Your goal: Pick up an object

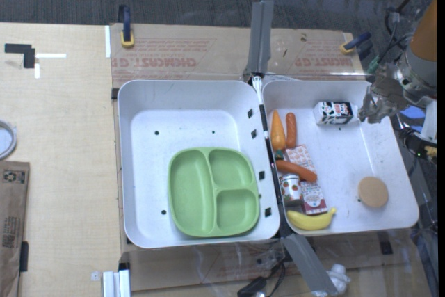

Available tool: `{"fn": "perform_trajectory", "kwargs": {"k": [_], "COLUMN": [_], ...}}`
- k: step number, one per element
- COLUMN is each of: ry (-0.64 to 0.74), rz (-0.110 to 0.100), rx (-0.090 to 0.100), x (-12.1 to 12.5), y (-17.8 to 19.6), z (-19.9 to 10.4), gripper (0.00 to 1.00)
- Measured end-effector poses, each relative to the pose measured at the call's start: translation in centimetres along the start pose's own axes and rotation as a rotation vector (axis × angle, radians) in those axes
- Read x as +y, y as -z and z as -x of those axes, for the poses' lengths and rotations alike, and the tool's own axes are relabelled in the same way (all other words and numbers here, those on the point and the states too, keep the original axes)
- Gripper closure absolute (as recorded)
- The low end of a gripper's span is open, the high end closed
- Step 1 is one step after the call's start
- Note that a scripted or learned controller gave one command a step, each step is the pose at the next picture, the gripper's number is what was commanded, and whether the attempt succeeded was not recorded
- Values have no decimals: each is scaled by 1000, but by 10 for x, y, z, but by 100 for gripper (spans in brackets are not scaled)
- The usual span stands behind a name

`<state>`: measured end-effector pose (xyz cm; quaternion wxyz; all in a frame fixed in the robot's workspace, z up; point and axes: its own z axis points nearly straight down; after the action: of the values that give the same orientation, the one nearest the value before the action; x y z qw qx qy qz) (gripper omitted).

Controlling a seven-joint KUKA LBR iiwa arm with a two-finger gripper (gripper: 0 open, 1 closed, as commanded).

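Note:
My gripper (373, 110) hangs over the far right part of the right bin (389, 149), just right of a small black-and-white milk carton (334, 112). Nothing shows between its fingers. Along that bin's left side lie an orange carrot (277, 130), a red sausage (290, 129), another orange-red stick (297, 170), a small can (290, 188), a pink-and-white packet (311, 198) and a yellow banana (310, 219). A round tan cookie (373, 192) lies alone near the bin's front right.
The left bin (139, 149) holds a green three-compartment plate (213, 190). A grey divider post (261, 35) rises between the bins at the back. Clamps (126, 31) sit on the cardboard behind. A tape roll (4, 140) lies at far left.

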<state>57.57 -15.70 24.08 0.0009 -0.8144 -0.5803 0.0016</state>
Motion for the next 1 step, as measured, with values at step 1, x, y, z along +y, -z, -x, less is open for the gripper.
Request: {"fn": "perform_trajectory", "kwargs": {"k": [1], "ry": [-169], "rz": [1], "rx": [-1], "x": [-24], "y": [40], "z": [30], "gripper": [100]}}
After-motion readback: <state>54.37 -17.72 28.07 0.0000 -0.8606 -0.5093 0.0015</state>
